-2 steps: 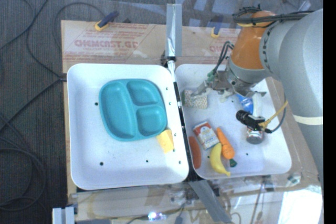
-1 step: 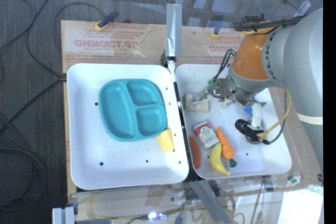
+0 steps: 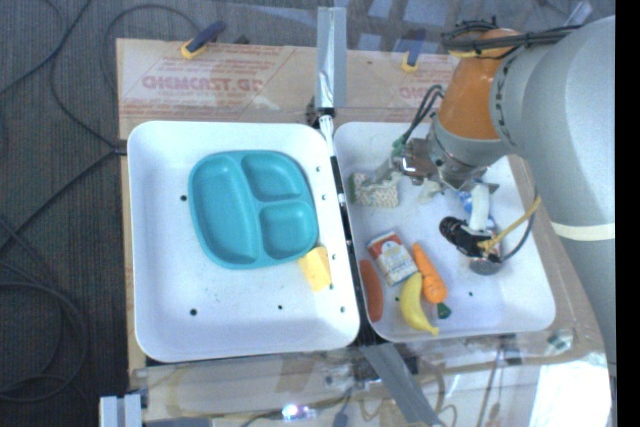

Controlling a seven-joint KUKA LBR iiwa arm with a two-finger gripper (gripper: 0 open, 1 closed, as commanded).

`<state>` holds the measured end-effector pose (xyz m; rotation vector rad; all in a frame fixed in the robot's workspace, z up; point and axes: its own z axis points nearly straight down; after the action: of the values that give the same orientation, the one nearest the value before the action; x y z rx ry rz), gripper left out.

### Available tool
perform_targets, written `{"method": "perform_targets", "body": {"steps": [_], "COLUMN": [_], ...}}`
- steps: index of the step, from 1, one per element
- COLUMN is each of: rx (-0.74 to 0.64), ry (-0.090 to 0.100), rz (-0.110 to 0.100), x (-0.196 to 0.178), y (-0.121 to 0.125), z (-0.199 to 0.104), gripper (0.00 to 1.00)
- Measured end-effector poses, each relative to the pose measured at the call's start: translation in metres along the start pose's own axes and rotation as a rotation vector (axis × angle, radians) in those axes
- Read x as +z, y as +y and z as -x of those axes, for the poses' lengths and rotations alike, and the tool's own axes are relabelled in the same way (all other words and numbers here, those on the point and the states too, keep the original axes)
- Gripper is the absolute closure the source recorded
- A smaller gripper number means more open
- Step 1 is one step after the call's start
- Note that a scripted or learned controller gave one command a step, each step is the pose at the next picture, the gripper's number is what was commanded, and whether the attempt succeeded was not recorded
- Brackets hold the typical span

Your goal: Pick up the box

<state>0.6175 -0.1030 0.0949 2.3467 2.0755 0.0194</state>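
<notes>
A: Where's the box?

B: Right bin (image 3: 535, 300), lower-left part. Small box (image 3: 394, 258), white and orange w/ a printed label, lying flat. Orange sausage-like thing (image 3: 371, 289) just left of it, carrot (image 3: 431, 276) just right, banana (image 3: 416, 305) below.

A: And the hand?

B: Hand (image 3: 420, 163) sits at the upper middle of that bin, under the orange wrist band. Can't tell its state; the wrist and cables cover the business end. Nothing visibly in it.

A: So which way to go?

B: Box lies down-frame and a bit left of the hand, near but not under it. A speckled pale item (image 3: 377, 192) sits between them, closer to the hand. Box long axis runs approx. upper-left to lower-right in frame, so I'd guess closing across the short sides, i.e. toward the sausage and carrot. Tight there; neighbours could get nudged.

A: Left bin?

B: Teal divided tray (image 3: 255, 207) and a yellow block (image 3: 316, 268). Not relevant.
</notes>
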Motion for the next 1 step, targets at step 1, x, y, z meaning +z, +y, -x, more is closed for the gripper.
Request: {"method": "perform_targets", "body": {"steps": [1], "rx": [0.009], "ry": [-0.005], "rz": [0.001], "x": [0.0011], "y": [-0.0597], "z": [0.0047], "gripper": [0.00]}}
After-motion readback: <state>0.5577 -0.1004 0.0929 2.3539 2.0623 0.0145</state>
